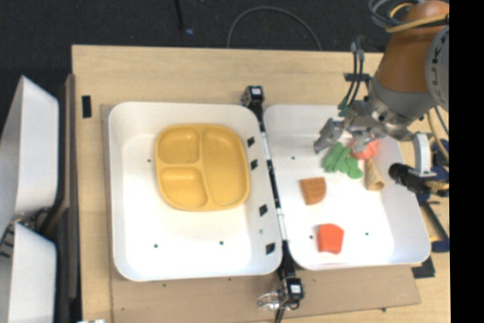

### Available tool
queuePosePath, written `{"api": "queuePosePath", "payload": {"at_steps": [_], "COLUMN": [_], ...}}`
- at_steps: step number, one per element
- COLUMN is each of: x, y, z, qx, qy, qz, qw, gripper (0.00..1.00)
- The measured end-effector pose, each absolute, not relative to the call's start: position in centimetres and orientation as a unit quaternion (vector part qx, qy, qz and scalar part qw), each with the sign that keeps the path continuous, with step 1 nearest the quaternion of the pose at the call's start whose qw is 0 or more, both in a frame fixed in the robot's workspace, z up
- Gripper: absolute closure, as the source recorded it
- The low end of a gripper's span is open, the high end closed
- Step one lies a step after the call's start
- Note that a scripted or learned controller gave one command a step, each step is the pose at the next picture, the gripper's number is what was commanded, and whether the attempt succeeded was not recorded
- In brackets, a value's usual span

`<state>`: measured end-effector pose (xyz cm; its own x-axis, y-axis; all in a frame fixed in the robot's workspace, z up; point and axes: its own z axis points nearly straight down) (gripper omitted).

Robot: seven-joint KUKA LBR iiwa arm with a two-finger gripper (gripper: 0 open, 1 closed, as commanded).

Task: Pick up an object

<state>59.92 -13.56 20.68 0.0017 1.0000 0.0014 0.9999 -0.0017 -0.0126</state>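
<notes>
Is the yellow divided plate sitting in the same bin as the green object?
No. The yellow plate lies in the left bin; the green object is in the right bin.

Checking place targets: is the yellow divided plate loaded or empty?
Empty. The yellow plate lies flat in the left bin, and all three compartments show bare yellow.

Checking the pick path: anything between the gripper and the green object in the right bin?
Nothing visible. The gripper hangs right over the green object. A pink piece and a tan cylinder crowd its right side; the brown block lies apart, below it.
</notes>
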Motion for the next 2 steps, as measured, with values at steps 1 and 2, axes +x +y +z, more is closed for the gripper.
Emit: {"api": "queuePosePath", "payload": {"at_steps": [1, 2], "x": [60.2, 60.0], "y": [-13.5, -14.1], "z": [21.5, 15.2], "qx": [-0.707, -0.708], "qy": [-0.708, -0.706], "qz": [-0.0002, 0.0018], "qw": [0.000, 0.001], "gripper": [0.00, 0.00]}}
